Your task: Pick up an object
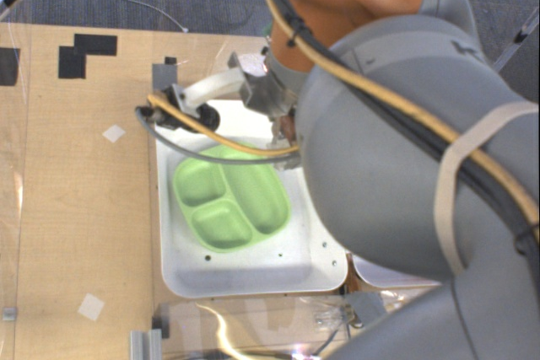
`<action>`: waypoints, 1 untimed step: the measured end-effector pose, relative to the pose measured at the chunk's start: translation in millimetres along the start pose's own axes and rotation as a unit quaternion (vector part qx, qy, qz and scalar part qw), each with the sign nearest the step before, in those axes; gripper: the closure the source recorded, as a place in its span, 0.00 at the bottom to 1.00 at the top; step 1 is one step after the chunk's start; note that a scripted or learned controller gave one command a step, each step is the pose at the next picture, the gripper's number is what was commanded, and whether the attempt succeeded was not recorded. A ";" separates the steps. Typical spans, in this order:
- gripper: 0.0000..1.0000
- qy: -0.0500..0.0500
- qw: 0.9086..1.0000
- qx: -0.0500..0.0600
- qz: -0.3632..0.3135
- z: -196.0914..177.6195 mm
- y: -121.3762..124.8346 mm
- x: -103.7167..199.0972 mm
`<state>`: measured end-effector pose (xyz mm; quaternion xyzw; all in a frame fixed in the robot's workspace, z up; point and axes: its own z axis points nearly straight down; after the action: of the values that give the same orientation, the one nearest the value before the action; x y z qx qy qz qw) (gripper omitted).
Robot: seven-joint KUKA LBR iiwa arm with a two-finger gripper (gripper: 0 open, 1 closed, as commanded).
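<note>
Wooden bench (76, 223) w/ white bin (245, 278); green divided tray (232, 202) lies inside. Arm (405, 139) hangs over bin's far end; hand's state: can't tell. Prob. approach step; next needs descent onto tray rim.

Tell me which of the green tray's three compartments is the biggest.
On the green tray, the long compartment along its right side; the two on its left are smaller, roughly squarish.
</note>
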<state>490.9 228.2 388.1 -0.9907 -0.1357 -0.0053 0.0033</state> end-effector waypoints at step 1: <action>1.00 -0.008 1.000 -0.005 0.020 128.3 103.0 -34.3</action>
<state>486.8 120.7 258.9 -0.9933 -0.1157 0.0021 -0.0024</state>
